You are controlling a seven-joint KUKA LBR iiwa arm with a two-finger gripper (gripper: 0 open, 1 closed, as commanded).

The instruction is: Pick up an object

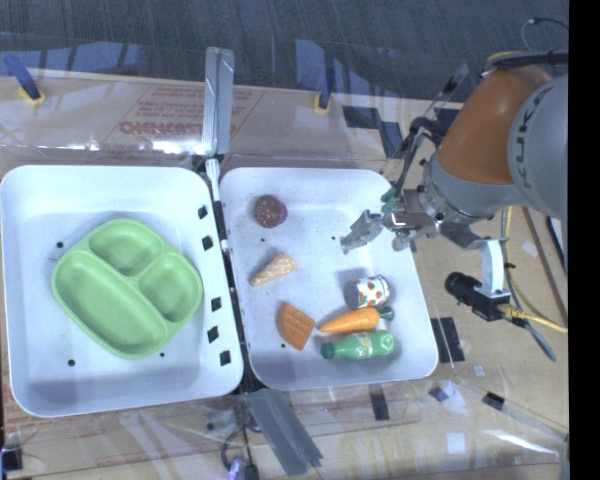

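jaws: state unclear, perhaps spread | over right bin (310, 183) | near: cup (372, 290), carrot (352, 320), bottle (358, 346)

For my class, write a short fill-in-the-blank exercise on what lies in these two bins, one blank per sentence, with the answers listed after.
1. The green divided plate lies in the ____ bin of the camera view.
2. The orange carrot lies just above the green ____.
3. The gripper hangs over the ____ bin.
4. The plate has ____ compartments.

Missing words: left; bottle; right; three
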